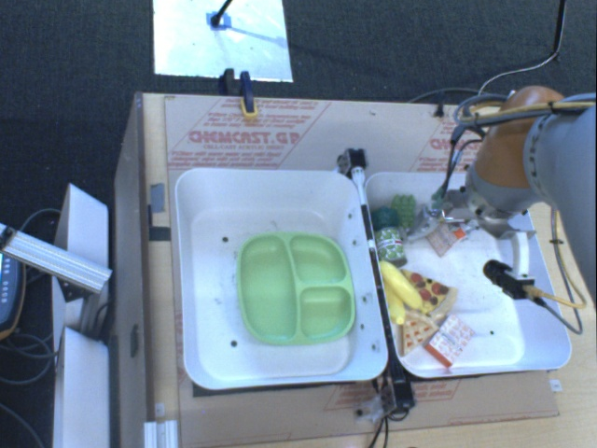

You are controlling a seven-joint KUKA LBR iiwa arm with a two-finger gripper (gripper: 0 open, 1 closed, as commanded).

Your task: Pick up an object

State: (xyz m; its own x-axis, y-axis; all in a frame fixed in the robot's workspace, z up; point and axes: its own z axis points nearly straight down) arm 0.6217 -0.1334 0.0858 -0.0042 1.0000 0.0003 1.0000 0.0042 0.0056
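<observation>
In the right bin (541, 339) lies a scatter of toy food: a yellow banana (401, 287) against the divider, two pizza slices (431, 294) beside and below it, a red-and-white packet (451, 340) near the front, a small can (391, 244) and a green broccoli piece (403, 207) toward the back; a second red-and-white packet (442, 238) sits right under the gripper (440, 218), which is low over the bin's back part, close to or touching that packet; whether its jaws are apart or together cannot be told, since the wrist hides them. The grey arm (550, 161) reaches in from the right. The left bin (210, 194) holds a green divided plate (297, 287).
</observation>
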